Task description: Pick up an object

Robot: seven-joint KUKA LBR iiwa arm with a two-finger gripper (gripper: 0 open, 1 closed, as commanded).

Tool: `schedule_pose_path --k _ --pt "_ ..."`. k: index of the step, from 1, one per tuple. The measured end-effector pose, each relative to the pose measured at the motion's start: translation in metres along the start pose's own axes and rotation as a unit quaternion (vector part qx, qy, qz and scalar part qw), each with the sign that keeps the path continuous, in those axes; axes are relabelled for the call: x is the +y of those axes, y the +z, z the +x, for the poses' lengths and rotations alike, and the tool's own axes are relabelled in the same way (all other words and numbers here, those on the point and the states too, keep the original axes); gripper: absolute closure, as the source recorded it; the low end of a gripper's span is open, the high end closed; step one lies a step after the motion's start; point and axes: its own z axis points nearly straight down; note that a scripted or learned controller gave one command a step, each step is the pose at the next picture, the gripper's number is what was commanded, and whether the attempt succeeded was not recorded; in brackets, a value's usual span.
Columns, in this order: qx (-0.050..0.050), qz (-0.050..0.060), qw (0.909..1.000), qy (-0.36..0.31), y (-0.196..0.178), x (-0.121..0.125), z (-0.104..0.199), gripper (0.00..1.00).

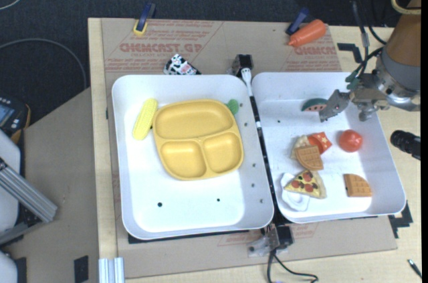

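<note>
From the camera view above the bench, I see two shallow white bins side by side on a board printed with faded red lettering that I read as "CHEMCAST GP", repeated towards the far right corner where it is too faint to confirm.

The left bin (127, 141) holds a yellow divided plate (197, 138) in its middle, with a yellow corn cob (144, 118) lying just beside the plate towards the bin's left wall, and a small green piece (232, 106) touching the plate's far right corner.

The right bin (384, 171) holds the small toy foods I could pick. A watermelon slice (312, 104) lies near the far wall. A red tomato (350, 140) sits towards the right wall. A waffle (308, 156) and a small red piece (320, 141) touch each other near the bin's middle. A pizza slice (305, 184) lies at the near left corner, and an orange wedge (358, 185) near the near right corner.

My gripper (348, 108) hangs over the far part of the right bin, between the watermelon slice and the tomato. Its two fingers are spread wide with nothing between them, which I judge suits a descent onto one of those two, though I cannot tell which.

Outside the bins, an orange carrot (307, 33) and a black-and-white toy (179, 65) rest on the board's far edge, probably just stray.
</note>
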Motion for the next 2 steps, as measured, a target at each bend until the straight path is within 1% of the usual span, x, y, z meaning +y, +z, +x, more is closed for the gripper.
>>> schedule_pose_path --k 1,2 --pt "-0.001 -0.007 1.0000 -0.001 -0.007 0.003 0.000 0.00" --pt "-0.001 -0.004 1.0000 -0.001 0.055 -0.002 -0.002 0.00"
